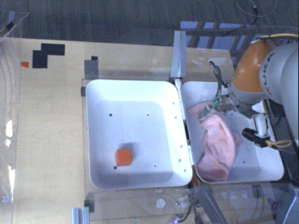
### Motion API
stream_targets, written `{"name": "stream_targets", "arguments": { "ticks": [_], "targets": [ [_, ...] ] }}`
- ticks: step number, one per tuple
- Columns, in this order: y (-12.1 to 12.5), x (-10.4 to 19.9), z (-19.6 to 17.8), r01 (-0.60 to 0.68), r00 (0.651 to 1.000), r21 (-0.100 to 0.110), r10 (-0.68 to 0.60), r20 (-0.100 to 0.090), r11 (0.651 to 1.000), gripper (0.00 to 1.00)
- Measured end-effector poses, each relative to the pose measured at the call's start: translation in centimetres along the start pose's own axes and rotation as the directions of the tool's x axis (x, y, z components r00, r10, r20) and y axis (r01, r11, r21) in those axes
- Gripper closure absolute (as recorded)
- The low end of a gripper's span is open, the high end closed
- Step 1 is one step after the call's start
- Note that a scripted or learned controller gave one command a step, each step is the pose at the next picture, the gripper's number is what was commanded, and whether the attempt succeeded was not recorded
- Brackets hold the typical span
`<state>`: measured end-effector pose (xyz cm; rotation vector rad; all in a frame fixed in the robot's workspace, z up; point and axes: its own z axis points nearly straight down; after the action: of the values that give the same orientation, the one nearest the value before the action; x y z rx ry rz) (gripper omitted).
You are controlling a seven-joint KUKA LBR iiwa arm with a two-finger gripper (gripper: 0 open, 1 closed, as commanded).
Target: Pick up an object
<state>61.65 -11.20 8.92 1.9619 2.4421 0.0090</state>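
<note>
Nearest you, at about 7 o'clock in the left bin (100,139), you have a small orange block (124,157) sitting flat on the white floor, well apart from everything else. Across the divider, the right bin (271,169) holds a pink cloth (217,148), bunched and running from 6 o'clock up toward 11 o'clock. At its upper end the gripper (211,112) is down at the cloth's top fold, touching or just above it. You cannot tell whether its fingers are apart or together. Farther back, at 2 o'clock, the arm's orange band (247,71) and grey body lean in.
</note>
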Motion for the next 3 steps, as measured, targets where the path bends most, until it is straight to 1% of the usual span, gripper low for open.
{"name": "stream_targets", "arguments": {
  "ticks": [1, 2, 3],
  "targets": [
    [3.6, 1.8, 0.1, 0.043, 0.999, -0.001, -0.043, -0.001, 0.999, 0.0],
    [0.4, -1.4, 0.0, 0.139, 0.99, -0.001, -0.139, 0.001, 0.99, 0.0],
    [0.3, -5.7, 0.0, 0.334, 0.943, -0.001, -0.334, 0.002, 0.943, 0.0]
  ]
}}
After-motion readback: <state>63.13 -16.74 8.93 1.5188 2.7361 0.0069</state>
